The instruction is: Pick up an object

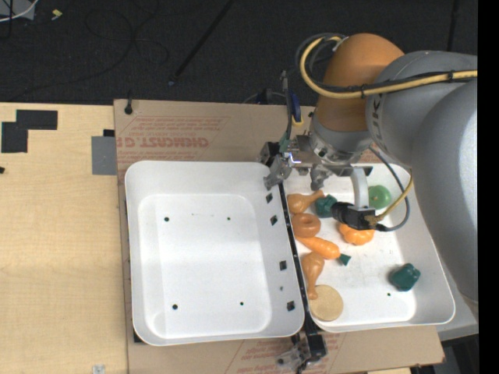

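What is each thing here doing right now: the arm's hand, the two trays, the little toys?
Hand: low over the right tray's far end, above the toys; grip hidden.
Left tray: flat on the bench, touching the right tray.
Right tray: flat, holding the toys.
Orange toys: lying clustered along the tray's left wall.
Tan disc: lying flat at the near edge.
Dark green toy: lying apart from the others.
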